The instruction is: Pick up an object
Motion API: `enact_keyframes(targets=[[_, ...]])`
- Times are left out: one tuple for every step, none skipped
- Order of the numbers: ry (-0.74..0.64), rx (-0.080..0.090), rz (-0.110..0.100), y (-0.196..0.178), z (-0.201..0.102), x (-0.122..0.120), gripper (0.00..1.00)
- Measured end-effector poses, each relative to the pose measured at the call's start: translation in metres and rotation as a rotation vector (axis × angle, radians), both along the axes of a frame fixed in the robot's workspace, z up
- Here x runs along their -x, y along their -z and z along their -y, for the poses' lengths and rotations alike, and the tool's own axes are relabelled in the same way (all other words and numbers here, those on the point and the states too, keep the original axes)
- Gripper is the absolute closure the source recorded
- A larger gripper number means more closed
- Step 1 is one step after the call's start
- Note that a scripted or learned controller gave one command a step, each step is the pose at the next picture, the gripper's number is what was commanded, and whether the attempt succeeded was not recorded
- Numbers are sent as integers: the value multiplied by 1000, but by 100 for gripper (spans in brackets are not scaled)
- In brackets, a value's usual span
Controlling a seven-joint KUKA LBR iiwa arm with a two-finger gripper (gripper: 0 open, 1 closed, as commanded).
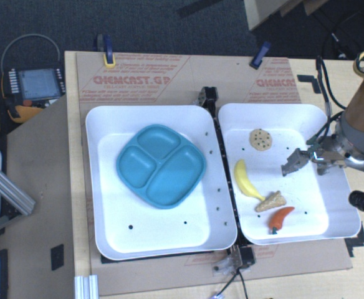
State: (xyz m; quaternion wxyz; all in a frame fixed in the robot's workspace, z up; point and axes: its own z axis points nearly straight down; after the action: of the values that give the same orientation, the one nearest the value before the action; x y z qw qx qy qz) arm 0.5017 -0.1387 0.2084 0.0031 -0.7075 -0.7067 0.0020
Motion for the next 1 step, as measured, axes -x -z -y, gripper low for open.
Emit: enact_keyframes(targets=[[-1,1,6,-3,0,-2,0]])
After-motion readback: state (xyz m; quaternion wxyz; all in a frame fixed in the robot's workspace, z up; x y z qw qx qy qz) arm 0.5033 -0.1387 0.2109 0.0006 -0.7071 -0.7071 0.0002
